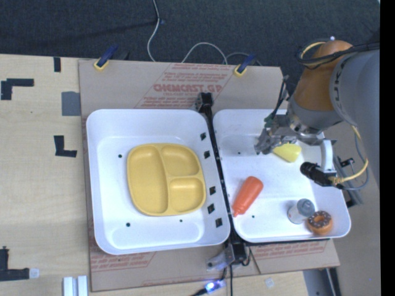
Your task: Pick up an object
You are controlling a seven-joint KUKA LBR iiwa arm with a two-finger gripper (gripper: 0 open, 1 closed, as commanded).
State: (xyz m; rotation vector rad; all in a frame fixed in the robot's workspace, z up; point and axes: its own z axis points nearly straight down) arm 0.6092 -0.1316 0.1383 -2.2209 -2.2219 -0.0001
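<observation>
The right bin (247, 119) holds an orange carrot-shaped toy (247, 195) near its left wall, a yellow wedge (287, 152) toward the back, a small grey cylinder (301, 209) and a brown-and-orange doughnut (320, 221) at the front right corner. My gripper (270, 142) hangs low over the back of this bin, right beside the yellow wedge on its left. The fingers look dark and close together, and I cannot make out whether anything sits between them.
The left bin (105, 128) carries a yellow divided plate (165, 178). A black divider with clips (213, 165) runs between the bins. The grey arm with its orange band (316, 85) covers the right bin's back right corner. Cables (345, 171) loop at the right.
</observation>
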